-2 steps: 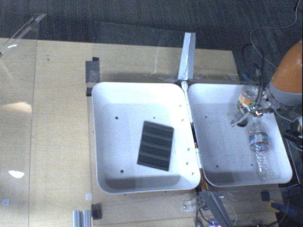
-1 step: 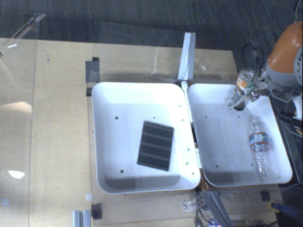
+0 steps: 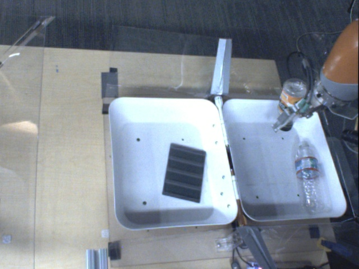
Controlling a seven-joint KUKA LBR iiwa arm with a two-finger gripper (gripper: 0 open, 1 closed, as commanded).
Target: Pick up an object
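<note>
Over the right bin (image 3: 331, 203) at one o'clock: gripper (image 3: 285, 123), fingers hard to read, cannot tell apart or together. Approach step, nothing held. Water bottle (image 3: 307, 175) at five o'clock from it, hugging the right wall. Next, probably: shift across, descend. Open floor leftward; tight rim beside bottle.

One fixed camera, mounted high over the bench (image 3: 61, 150), looking down at a slant. Far edge of the bench and dark carpet (image 3: 140, 10) sit at the top of frame, near edge at the bottom. Far enough back to take in both white bins whole: left bin (image 3: 126, 122) near centre, right bin (image 3: 252, 150) toward the right side. The arm (image 3: 342, 66) comes in at the upper right, cut off by the frame edge.
</note>
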